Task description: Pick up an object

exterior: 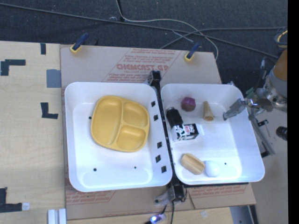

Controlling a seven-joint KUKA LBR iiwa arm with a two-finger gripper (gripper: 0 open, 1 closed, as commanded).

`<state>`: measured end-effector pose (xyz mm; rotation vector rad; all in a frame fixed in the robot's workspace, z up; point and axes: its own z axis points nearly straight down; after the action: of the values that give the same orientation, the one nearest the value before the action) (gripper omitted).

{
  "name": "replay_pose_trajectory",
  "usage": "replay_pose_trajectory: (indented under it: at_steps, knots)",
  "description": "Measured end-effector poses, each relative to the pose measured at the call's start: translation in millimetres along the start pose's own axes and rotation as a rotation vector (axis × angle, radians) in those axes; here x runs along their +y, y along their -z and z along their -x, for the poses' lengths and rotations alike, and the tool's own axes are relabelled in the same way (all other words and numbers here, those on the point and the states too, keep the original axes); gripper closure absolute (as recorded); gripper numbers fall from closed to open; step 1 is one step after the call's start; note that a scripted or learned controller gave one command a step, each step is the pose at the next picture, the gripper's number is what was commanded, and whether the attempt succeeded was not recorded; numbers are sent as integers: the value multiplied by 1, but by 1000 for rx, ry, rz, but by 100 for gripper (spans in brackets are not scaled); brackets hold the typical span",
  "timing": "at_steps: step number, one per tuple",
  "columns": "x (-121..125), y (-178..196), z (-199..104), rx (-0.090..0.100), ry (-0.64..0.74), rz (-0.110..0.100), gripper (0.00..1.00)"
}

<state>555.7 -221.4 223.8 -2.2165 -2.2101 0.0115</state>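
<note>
Right bin (243, 143) — cone (207, 110) just left of fingers (232, 111).

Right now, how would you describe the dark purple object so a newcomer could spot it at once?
Start at the right-hand white bin, the one nearest the arm. Look along its far side, toward the top of the view: the purple object sits there, between the black item and the small tan cone. It is the one small, round, dark purple piece in that bin.

A robotics lab is seen here: paired white bins (72, 125) clamped on a board (140, 64), cables (154, 22) trailed across dark carpet.
</note>
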Motion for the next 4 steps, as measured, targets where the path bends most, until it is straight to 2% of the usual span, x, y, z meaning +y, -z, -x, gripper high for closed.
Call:
replay_pose_trajectory:
  at_steps: [1,2,4]
  knots:
    - [2,6,-1,-3,4,10,0]
    - [7,-59,0,-1,4,4,0]
    - [7,-141,-8,-5,4,11,0]
